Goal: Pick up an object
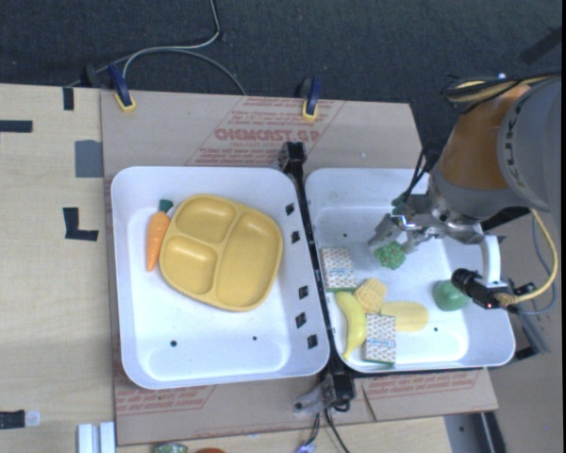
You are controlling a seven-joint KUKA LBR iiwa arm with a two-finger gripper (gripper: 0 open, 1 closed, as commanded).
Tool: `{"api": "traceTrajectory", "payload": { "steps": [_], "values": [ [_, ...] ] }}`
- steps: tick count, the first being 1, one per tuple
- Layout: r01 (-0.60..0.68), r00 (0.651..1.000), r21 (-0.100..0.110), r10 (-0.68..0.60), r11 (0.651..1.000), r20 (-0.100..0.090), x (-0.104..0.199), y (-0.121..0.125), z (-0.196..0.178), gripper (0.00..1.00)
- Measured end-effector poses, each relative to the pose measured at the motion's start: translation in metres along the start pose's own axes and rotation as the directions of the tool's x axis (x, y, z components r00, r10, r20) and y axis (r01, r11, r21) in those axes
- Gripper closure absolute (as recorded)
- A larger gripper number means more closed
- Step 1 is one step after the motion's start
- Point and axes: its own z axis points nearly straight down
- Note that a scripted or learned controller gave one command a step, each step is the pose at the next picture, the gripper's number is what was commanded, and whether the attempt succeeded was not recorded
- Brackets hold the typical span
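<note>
While the gripper (393,237) hangs over the broccoli (391,255) in the right bin (472,352), nothing is lifted yet — its grip I cannot tell.

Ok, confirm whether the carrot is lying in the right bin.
No, the carrot lies in the left bin, beside the yellow divided plate.

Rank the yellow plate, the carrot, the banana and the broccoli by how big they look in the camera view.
1. yellow plate
2-3. carrot and banana, too alike to rank
4. broccoli
</note>
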Motion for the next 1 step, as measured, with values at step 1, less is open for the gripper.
{"api": "traceTrajectory", "payload": {
  "steps": [1],
  "values": [
    [0.000,1.000,0.001,0.000,1.000,0.000,0.0655,-0.0090,-0.0539,1.00]
  ]
}}
